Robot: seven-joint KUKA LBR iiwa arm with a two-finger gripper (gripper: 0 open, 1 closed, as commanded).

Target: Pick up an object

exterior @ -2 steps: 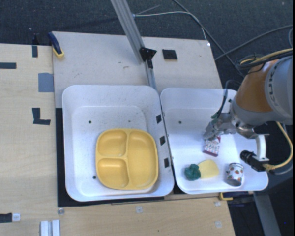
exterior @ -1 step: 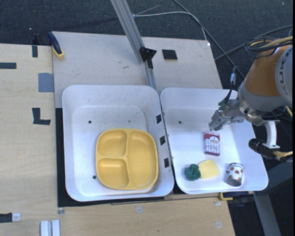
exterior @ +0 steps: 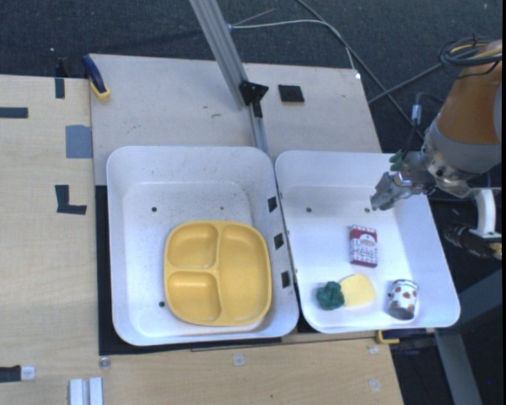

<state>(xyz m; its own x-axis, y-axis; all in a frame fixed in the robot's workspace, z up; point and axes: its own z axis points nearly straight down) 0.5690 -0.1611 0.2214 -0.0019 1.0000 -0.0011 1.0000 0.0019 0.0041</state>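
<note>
The gripper [exterior: 383, 197] is seen above the right bin [exterior: 320, 171], near its far right edge; its jaw state cannot be told. A red box [exterior: 363, 246] lies mid-bin, untouched.

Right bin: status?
Gripper over right bin, upper part, holding nothing. Red box, green lump, yellow piece, silvery object all untouched. Nothing blocking.

Divided plate [exterior: 218, 272]: yellow. Bins [exterior: 126, 184]: white. Small box [exterior: 363, 246]: red, white print. Block [exterior: 358, 291]: pale yellow. Lump [exterior: 329, 294]: dark green.
</note>
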